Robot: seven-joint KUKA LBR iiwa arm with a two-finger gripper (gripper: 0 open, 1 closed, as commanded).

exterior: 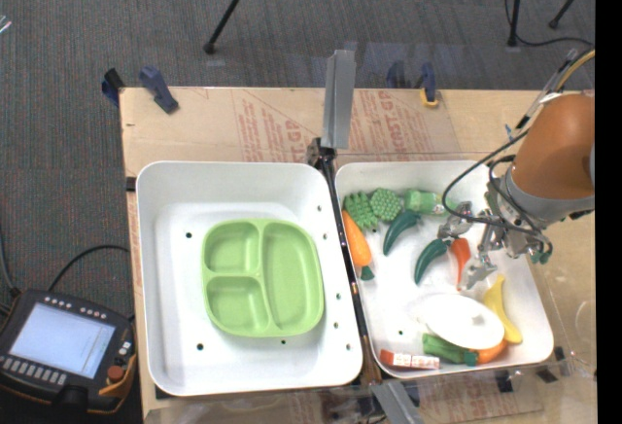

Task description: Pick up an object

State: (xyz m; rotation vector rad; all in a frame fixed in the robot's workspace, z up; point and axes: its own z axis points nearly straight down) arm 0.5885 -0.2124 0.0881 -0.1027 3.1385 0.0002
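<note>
Where the brown bench [243, 125] carries its two shallow white bins side by side, the left bin [160, 315] holds a single light green divided plate [262, 277] with three compartments, lying flat near its middle. Beside it, the right bin [389, 296] holds a scatter of toy food: a green bumpy vegetable [374, 207] at its far left corner, an orange carrot [357, 243] along its left wall, and two dark green peppers [400, 229] [429, 259] nearer the middle. A white oval plate [457, 319] lies toward the near side, with a yellow banana [503, 307] to its right and a green and orange piece [465, 351] at its near edge. From the right, the grey and orange arm [554, 155] reaches over this bin, and its gripper [478, 262] hangs low beside a small red-orange pepper [460, 260], just far of the banana. Whether its jaws are wide, narrow or closed on anything, I cannot tell.
</note>
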